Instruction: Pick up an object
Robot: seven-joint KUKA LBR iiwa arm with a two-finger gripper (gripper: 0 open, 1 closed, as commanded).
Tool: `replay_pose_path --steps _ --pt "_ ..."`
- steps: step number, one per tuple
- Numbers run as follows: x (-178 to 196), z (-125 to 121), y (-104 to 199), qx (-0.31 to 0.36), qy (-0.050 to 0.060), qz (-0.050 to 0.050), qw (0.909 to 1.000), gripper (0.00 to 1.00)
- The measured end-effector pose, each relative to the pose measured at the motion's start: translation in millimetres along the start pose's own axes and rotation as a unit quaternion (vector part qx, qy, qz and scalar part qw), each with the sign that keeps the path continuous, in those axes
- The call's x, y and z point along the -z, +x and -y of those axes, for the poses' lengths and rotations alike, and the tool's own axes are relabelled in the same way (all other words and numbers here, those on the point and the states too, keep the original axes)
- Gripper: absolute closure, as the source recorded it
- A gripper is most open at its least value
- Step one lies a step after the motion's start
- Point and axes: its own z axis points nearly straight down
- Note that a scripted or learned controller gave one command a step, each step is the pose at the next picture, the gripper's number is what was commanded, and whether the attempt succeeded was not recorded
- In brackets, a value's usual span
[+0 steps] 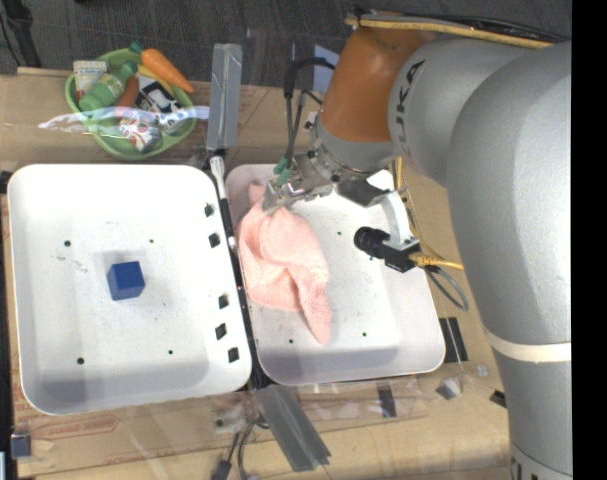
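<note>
From where I stand, the grey arm (483,158) comes in from three o'clock and hangs over the right-hand bin (403,338), its tool (281,194) down at the upper end of a pink cloth (283,263). The cloth lies crumpled along the nine o'clock side of that bin, a tail of it trailing toward six o'clock. The tool sits right at the cloth's twelve o'clock edge, seemingly touching the fabric, but the wrist hardware blocks my sight of it, so I cannot tell how the tool is set or whether any cloth is caught in it. A small blue cube (126,280) sits alone in the left bin (43,368), well apart from the arm. Beyond the bins, toward eleven o'clock on the bench (23,98), a green bowl (133,103) of toy food stands out of the way. What worries me is the grip point: the tool is at the very edge of the cloth, close to the bin's wall, so it might pinch only a thin fold that slips free on the lift. The long tail could also drag over the divider between the bins, or the tool might scrape the wall if it goes down further.
</note>
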Motion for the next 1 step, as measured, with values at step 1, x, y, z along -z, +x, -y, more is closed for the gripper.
replay_pose_path --steps 1 --pt "12.1 -30.2 -47.1 0.07 0.0 0.0 0.9976 1.0"
